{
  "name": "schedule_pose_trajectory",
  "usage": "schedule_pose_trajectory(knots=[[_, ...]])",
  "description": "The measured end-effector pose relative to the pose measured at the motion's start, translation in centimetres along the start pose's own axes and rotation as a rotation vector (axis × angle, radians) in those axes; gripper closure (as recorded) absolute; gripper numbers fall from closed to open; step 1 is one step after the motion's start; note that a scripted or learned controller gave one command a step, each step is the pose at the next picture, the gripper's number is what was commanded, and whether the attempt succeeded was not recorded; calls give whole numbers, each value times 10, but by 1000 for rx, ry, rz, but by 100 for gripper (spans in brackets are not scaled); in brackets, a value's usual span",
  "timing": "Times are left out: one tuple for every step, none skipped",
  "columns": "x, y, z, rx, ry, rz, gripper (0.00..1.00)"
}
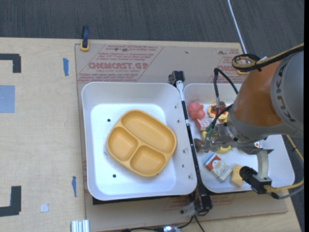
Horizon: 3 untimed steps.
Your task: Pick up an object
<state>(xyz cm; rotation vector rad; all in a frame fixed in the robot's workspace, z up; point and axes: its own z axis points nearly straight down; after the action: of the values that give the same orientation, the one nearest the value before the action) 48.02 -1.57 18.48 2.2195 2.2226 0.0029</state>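
Note:
The right bin (282,170) holds several small objects: a pink toy (195,110), a yellow and red piece (214,111), a red, white and blue packet (217,167) and a yellow chunk (236,176). My gripper (214,141) hangs low over the left part of this bin, just above the packet and below the pink toy. Its metal fingers point left, with green and dark bits around them. The arm's orange band (258,98) covers the bin's middle.
The left bin (96,129) carries a yellow divided plate (141,142) with three compartments. A black clamp bar (186,117) runs between the two bins. Cables (244,61) loop off the arm at the upper right.

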Motion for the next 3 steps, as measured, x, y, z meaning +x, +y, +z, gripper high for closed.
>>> schedule_pose_trajectory(knots=[[0,0,0,0,-1,0,0],[-37,3,46,-2,-2,0,0],[-77,29,99,-1,-1,1,0]])
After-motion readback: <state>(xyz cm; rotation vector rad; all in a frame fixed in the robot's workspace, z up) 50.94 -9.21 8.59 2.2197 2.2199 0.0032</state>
